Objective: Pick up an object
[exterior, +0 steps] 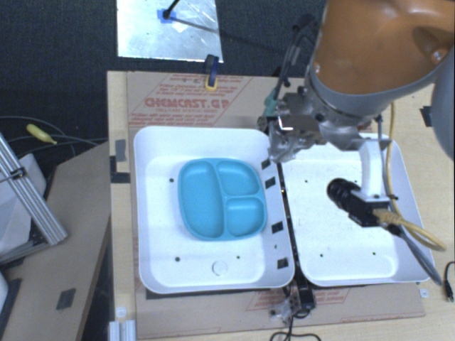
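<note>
The end effector, its grip state impossible to tell under the wrist, is hovering over the bins' shared edge, so it is needing to travel left and down to catch the blue divided plate by its raised rim.

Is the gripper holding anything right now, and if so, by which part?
Cannot be told. The gripper sits over the top edge where the two bins meet, its tips unclear. The blue divided plate lies apart in the left bin, untouched.
</note>
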You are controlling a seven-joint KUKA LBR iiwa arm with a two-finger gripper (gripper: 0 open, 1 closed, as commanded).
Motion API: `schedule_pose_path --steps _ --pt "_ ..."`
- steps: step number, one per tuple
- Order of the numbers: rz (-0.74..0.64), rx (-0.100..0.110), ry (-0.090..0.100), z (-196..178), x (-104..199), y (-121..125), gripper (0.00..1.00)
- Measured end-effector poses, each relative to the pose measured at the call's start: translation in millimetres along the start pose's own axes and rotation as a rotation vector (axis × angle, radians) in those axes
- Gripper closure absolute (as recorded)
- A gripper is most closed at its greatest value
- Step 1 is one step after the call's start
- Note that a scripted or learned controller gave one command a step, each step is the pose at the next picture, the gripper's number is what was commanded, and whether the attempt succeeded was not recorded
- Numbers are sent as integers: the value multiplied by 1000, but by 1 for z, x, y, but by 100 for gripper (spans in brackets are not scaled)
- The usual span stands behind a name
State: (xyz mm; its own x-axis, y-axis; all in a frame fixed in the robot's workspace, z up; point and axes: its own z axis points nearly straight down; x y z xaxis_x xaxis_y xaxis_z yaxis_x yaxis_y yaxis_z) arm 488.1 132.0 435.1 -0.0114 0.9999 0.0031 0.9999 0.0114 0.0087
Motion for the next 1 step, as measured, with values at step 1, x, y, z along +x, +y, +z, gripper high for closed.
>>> schedule_pose_path --steps 1 --pt "13 3 -2 -34 -32 -1 100"
